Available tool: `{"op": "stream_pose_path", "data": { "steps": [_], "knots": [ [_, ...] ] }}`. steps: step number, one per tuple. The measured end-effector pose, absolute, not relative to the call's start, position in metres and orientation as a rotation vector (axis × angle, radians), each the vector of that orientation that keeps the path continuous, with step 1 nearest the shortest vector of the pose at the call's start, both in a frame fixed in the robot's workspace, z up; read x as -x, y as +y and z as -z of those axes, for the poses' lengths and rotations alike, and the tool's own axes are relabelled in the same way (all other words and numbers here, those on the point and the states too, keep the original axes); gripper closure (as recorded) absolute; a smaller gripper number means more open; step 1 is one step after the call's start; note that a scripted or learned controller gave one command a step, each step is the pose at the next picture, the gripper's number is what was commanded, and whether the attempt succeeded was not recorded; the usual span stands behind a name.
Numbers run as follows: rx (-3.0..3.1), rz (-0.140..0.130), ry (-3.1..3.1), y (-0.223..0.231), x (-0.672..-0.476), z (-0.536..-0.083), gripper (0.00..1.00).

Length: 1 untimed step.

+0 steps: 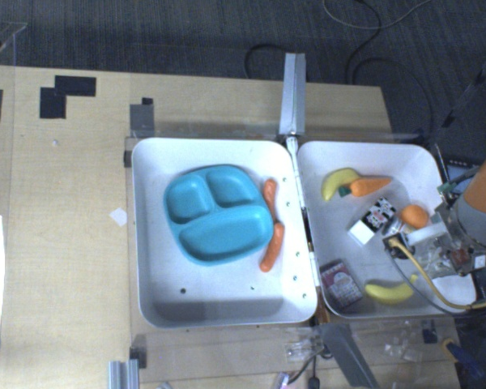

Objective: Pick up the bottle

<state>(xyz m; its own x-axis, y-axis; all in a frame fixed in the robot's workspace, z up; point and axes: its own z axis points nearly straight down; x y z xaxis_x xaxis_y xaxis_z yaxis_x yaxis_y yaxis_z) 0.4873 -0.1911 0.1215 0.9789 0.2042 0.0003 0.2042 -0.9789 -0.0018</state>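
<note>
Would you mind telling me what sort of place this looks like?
Probably a robotics lab: two white bins of toy food on a wooden bench, loose cables on carpet, and a robot arm.

The left bin (146, 241) holds a blue divided plate (216, 215) with two orange sausages (271, 235) just beside its right edge, one above the other. In the right bin (312, 217) lie a banana (338, 181) touching a carrot (369, 186) near the top, an orange ball (415, 215), a small dark packet (339, 282) and a second banana (389, 292) near the bottom wall. Both bins sit on the wooden table (57, 241).
</note>
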Motion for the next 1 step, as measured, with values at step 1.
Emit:
{"op": "stream_pose_path", "data": {
  "steps": [1],
  "knots": [
    [3.121,0.003,-0.348,-0.1091,-0.4910,-0.1553,1.00]
  ]
}}
